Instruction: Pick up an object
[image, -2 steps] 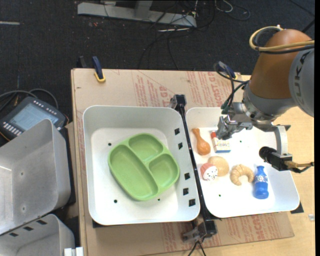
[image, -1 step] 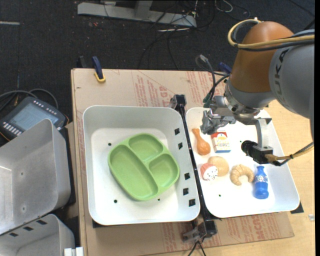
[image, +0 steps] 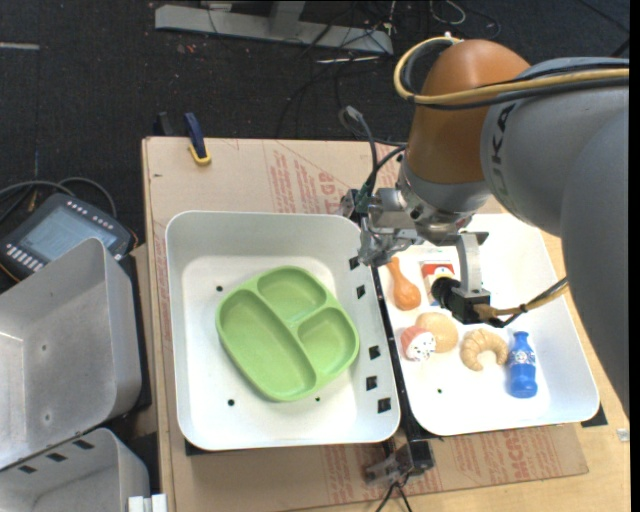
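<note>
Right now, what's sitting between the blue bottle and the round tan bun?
A toy croissant lies between the blue bottle and the tan bun, in the right bin. The camera view shows it.

The plate is seen in the left bin; in the right bin, the croissant is set just left of the bottle, near side.

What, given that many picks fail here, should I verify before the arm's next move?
1. Targets present: croissant, blue bottle and orange drumstick lie in the right bin: ok.
2. Claw above a target: not ok; it hangs at the bins' shared wall, beside the drumstick.
3. Room around croissant: not ok; bottle and bun crowd it.
4. Anything held: cannot tell.
5. Green divided plate flat in left bin: ok.
</note>
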